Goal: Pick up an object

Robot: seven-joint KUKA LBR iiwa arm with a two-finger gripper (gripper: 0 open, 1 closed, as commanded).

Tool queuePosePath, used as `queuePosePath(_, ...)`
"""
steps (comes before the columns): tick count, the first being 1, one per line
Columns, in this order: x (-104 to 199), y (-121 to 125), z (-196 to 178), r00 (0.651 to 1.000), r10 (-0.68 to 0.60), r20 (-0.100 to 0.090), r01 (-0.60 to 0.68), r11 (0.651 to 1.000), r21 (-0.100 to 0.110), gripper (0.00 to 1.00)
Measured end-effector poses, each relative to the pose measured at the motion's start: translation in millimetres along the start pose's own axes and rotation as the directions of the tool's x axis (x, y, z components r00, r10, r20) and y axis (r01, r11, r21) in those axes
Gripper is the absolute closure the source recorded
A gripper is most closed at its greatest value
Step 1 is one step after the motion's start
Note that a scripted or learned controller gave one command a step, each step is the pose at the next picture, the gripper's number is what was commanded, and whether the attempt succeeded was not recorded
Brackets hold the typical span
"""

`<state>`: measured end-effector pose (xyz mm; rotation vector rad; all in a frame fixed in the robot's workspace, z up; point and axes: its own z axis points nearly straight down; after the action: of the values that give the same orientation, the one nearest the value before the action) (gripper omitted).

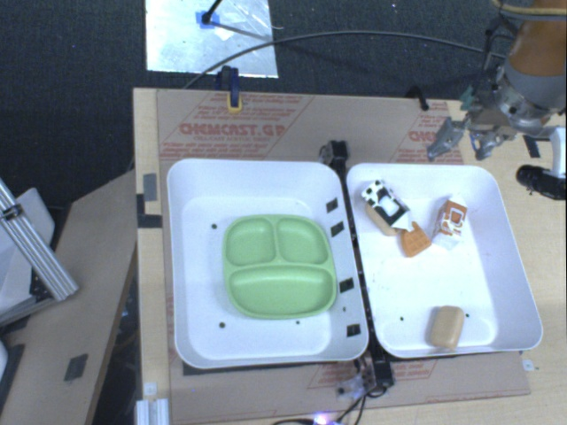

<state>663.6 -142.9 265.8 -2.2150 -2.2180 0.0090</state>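
Camera view, looking down at a slant on the bench. Left bin: a green divided plate lies flat near its middle, three compartments, nothing in them. Black clips sit along the seam where the two bins meet. Right bin: a black-and-white toy lies in the upper left part, resting on a tan piece; just beside it to the right, an orange wedge-shaped piece. Further right, a small orange-and-white carton lies near the upper middle. A tan rounded block sits apart from the others, toward the near rim. Gripper hangs above the far rim of the right bin, fingers spread wide, nothing between them, well clear of every object. Arm enters from the upper right.
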Motion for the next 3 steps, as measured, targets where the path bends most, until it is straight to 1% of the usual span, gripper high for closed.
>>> queuePosePath(1, 0.3, 1.8, -7.0, 1.000, -0.002, 0.002, 0.002, 1.000, -0.011, 0.00)
queuePosePath(3, 6.1, -2.2, 116.6, 1.000, -0.002, 0.000, 0.002, 1.000, -0.006, 0.00)
